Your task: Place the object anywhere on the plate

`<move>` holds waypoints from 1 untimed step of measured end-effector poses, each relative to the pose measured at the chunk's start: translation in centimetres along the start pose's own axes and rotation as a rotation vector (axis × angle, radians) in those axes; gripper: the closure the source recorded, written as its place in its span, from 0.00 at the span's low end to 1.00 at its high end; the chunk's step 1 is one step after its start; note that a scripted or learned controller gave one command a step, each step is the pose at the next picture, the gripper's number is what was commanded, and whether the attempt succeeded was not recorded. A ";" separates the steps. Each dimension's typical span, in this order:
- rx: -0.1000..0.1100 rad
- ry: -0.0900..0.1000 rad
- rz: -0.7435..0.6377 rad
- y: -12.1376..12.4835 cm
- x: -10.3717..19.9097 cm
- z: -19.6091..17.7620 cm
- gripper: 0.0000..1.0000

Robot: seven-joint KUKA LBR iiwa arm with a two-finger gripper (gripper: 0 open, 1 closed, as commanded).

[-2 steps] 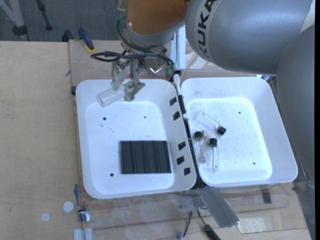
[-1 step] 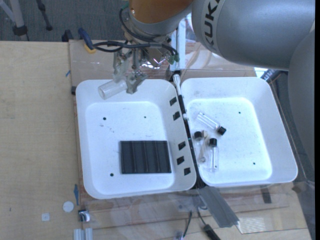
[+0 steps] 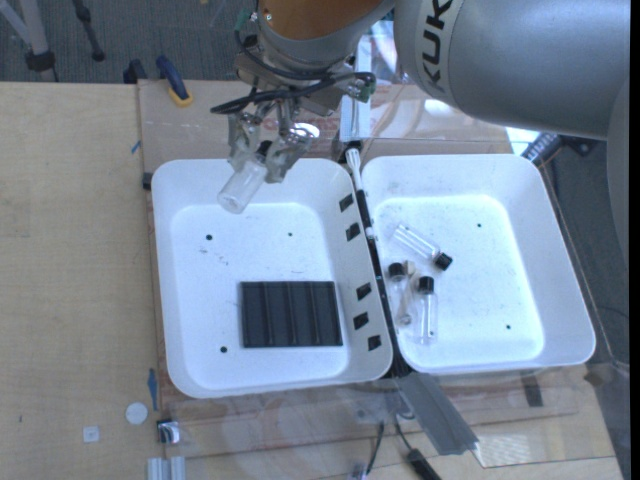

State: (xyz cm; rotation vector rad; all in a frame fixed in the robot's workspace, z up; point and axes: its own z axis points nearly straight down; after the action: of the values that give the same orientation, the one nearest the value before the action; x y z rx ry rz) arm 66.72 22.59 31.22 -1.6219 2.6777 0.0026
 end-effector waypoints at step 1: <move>0.000 -0.001 -0.394 -0.4 0.7 -2.7 1.00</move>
State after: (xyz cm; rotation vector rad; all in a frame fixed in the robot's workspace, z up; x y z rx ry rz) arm 66.72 21.79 33.92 -2.1143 2.3077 0.0003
